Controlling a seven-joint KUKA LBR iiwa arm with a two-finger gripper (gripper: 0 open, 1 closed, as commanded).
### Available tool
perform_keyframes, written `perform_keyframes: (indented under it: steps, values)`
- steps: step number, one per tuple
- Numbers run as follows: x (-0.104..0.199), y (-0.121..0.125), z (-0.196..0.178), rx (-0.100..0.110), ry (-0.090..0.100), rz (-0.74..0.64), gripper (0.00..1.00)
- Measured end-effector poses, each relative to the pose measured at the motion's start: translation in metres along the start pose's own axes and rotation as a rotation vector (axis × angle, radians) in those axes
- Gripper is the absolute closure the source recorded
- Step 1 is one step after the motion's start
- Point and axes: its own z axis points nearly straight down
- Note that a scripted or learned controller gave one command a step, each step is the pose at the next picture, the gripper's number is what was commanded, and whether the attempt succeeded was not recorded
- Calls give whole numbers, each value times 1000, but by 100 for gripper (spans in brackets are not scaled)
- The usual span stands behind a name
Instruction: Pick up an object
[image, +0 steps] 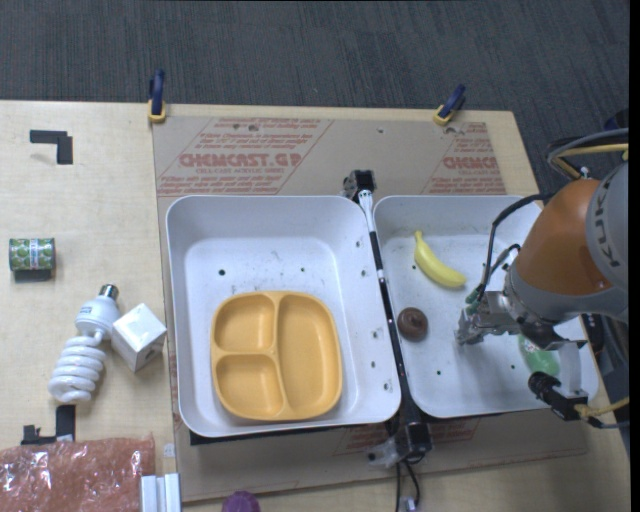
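We are observing the gripper (474, 328) hanging low inside the right bin (440, 395), just right of the brown round object (412, 322), which we take as our landmark. The banana (438, 262) is lying a little up and to the right of that object, apart from it. Something green (538, 356) is showing farther right, partly hidden beneath the wrist. We cannot tell how far the claw is parted, and we are seeing nothing held in it. In our judgement the arm is closing in on a pick. We are advising that it centre squarely over one item, descend straight, and close only once the item sits between the fingers, keeping off the bin wall.
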Motion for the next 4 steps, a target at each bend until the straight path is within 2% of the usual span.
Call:
perform_keyframes:
  steps: [1,2,3,4]
  values:
    - [-54,86,-1,-1,-1,-4,0]
    - [-45,44,0,0,0,-1,0]
    - [-41,129,-1,-2,-1,-5,0]
    - [-28,54,0,0,0,-1,0]
